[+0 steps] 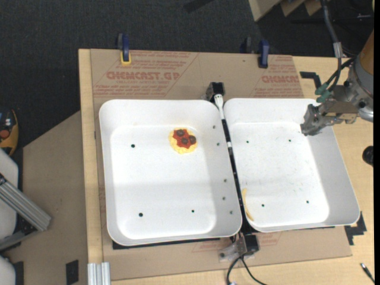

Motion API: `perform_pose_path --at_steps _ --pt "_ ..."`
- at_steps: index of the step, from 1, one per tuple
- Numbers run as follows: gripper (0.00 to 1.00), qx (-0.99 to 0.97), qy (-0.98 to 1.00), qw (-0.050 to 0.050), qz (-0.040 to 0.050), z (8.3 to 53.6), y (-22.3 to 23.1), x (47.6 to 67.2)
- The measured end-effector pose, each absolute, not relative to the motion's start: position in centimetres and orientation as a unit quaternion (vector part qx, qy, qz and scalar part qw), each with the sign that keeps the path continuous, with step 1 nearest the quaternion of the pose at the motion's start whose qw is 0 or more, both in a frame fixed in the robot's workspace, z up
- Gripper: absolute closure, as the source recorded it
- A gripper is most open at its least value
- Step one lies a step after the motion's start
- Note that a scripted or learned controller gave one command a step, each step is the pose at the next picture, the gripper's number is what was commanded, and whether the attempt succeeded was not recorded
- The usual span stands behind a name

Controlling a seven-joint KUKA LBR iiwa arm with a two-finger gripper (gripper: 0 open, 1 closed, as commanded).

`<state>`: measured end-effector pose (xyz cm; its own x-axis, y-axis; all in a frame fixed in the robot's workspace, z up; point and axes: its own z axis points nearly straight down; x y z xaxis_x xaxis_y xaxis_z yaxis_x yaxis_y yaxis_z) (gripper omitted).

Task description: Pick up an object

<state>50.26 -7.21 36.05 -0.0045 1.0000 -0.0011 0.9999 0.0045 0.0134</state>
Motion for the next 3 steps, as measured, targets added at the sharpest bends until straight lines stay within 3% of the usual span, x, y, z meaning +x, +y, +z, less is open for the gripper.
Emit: perform_pose_path --at_steps 1,2,3 --pt "1.0 0.705 0.709 -0.003 -0.0015 30.0 -1.2 52.3" --pt "1.0 0.706 0.709 0.004 0.0048 39.1 1.1 53.9" --pt "1.0 0.705 0.709 -0.004 -0.0038 28.7 6.2 52.5"
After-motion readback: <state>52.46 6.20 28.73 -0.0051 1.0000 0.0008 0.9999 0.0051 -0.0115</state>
